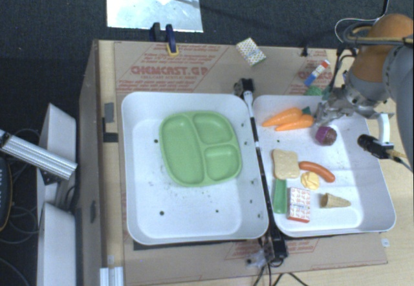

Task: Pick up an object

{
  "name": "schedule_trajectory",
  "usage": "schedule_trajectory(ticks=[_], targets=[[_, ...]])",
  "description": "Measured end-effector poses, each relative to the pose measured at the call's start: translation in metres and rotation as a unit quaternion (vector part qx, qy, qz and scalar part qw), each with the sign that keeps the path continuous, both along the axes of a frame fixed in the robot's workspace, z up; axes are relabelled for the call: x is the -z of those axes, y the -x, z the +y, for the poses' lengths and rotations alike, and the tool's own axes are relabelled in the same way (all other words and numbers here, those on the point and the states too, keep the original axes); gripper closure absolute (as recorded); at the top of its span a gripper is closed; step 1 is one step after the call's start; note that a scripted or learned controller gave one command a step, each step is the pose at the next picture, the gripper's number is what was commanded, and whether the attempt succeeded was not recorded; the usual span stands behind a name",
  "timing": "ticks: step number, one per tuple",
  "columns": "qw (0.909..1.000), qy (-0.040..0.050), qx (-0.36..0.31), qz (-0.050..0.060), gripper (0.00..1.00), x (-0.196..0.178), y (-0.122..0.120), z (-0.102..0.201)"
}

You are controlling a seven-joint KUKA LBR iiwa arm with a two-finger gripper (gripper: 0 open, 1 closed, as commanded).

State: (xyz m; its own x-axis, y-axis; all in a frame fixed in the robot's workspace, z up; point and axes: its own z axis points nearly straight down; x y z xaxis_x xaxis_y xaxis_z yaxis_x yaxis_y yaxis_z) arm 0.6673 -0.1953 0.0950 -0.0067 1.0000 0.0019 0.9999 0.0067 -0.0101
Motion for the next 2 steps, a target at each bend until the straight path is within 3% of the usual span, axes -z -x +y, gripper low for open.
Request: schedule_trajectory(ticks=[1,2], targets=[[1.0,0.0003,0.0,0.0,0.0,0.0,0.0,0.0],[1.0,0.0009,-0.001,-0.002,1.0,-0.011,-0.001,0.0]])
